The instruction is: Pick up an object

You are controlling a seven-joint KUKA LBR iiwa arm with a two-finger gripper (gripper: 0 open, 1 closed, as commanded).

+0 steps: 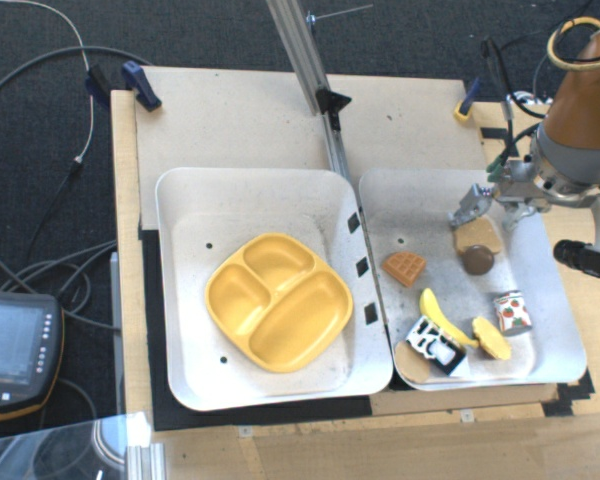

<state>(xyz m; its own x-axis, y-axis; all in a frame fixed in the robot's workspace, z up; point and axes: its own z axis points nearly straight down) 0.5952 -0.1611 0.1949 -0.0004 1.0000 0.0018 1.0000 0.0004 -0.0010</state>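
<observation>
1. Because the grey metal two-finger gripper [483, 206] hangs low over the right-hand shallow white bin [555, 303], it is already close to the toys there. I cannot tell if it is open or shut, and I see nothing held in it.

2. Just below the gripper, toward the front of the bench, lies a tan flat bread-like piece [477, 235]. A small round brown lump [477, 260] touches its lower edge. The tan piece is the nearest thing, so I think it is the easiest one to pick. Its longer side runs roughly left to right across the bin, tilted a little.

3. To the left of these two sits a small orange waffle toy [405, 268], a bit apart from them.

4. Nearer the front edge of the same bin lie a yellow banana toy [444, 318], a black and white little box [435, 345], a yellow wedge [492, 338] and a small white carton with a red picture [514, 313]. They are well apart from the gripper.

5. In the left-hand shallow white bin [185, 218] rests a yellow plastic plate with three sections [279, 301]. It is far from the gripper.

6. The grey arm with the orange band [578, 98] comes in from the right, so the next move looks like a short drop straight down and slightly forward.
</observation>
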